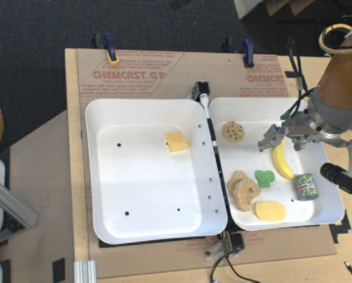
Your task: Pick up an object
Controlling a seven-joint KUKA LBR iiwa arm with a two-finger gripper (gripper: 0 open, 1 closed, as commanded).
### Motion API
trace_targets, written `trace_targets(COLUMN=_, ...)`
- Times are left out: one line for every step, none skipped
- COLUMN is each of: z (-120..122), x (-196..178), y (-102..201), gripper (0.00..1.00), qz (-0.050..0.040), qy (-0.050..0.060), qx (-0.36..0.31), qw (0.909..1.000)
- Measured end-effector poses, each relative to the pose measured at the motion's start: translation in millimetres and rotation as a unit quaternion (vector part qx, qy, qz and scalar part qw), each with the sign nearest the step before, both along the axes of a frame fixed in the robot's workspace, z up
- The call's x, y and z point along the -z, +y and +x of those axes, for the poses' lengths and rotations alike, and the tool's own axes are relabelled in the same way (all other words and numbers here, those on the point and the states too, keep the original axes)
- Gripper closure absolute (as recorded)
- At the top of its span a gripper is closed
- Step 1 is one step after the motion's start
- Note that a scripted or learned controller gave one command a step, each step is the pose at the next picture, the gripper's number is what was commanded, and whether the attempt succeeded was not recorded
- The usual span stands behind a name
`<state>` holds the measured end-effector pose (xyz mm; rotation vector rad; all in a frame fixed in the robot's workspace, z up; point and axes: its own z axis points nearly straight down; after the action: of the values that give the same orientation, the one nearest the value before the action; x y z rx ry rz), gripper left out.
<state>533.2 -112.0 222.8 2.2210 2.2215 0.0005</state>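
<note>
left bin: the wide shallow white plastic bin (105,158) is lying almost bare, with only a small yellow cheese-like square block (176,141) sitting near its upper right.
right bin: the second shallow white plastic bin (246,114) is crowding up along its lower half.
obstacles: a round chocolate-chip cookie (233,132), yellow banana (282,161), green leafy toy piece (264,178), tan bread-like lump (244,191), pale yellow oval (270,211) and small green-labelled can (305,187) are sitting close together.
open passage: bare floor is showing between the cookie and the tan lump.

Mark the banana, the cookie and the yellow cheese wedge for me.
banana (283,162): camera view, middle of its curved body, right bin.
cookie (233,132): camera view, centre of its round speckled face, right bin.
yellow cheese wedge (176,141): camera view, centre of its top face, left bin.
</note>
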Motion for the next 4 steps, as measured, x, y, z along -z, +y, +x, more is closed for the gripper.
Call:
trace_targets(z=50, x=103, y=21, gripper=0.00, qz=0.0014, qy=0.005, qx=-0.001, qw=1.0000)
trace_targets(z=51, x=86, y=18, gripper=1.00, qz=-0.0002, qy=-0.001, qx=0.001, qw=1.0000)
trace_targets(z=-32, x=137, y=15, gripper=1.00, qz=-0.0001, qy=-0.002, qx=0.002, qw=1.0000)
trace_targets(z=12, x=138, y=-19, gripper=1.00, qz=-0.0018, qy=-0.002, qx=0.001, qw=1.0000)
